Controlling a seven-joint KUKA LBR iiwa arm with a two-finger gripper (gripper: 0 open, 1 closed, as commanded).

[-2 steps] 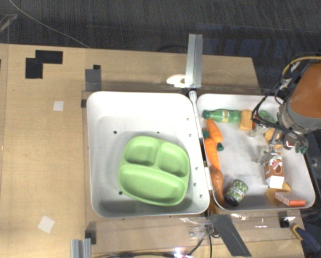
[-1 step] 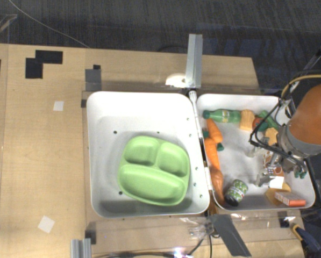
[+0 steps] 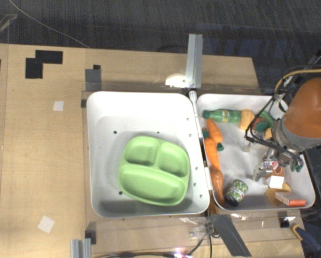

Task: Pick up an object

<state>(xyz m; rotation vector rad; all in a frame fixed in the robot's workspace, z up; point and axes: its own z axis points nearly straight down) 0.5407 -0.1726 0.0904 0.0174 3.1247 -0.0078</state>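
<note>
My gripper hangs low over the right bin, under the orange wrist band. Just to its right lie a white block and a tan piece with a red end. A dark green can lies to its lower left. Along the bin's left wall are two carrots and a brown piece. A green bottle lies at the back, with a yellowish item beside it. I see nothing held by the gripper.
The left bin holds a green divided plate. A metal post stands behind the seam between the bins. Cables loop above the wrist at the right bin's back corner.
</note>
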